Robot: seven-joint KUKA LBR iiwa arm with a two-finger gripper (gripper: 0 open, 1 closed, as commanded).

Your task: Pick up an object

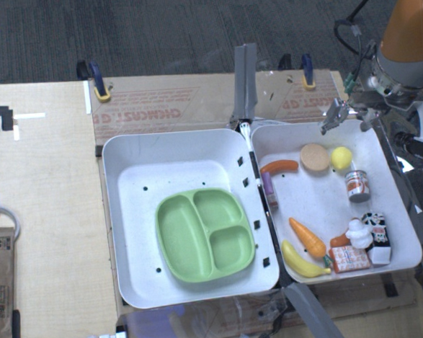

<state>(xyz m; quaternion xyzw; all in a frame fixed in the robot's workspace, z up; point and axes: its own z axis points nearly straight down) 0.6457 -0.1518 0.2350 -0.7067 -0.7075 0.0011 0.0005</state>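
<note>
Looking down on a wooden bench with two shallow white plastic bins side by side. Nothing has been picked up yet, so the whole task appears to remain. The left bin point(127, 206) holds a pale green three-compartment plastic tray point(205, 234) near its middle. The right bin point(397, 188) holds every candidate object: a small purple tube point(269, 189) along its left wall, an orange sausage-shaped toy point(279, 166) near the far left corner, an orange toy carrot point(307, 238) and a yellow toy banana point(302, 262) toward the near edge, a round tan disc point(315, 157) touching a yellow ball point(341, 157) at the far side, a small red-and-white can point(356, 185), and a black-and-white carton point(377, 237) near the right corner. The grey arm's two-finger gripper point(348, 112) hovers over the right bin's far edge, carrying nothing; whether it is spread or closed cannot be told.
</note>
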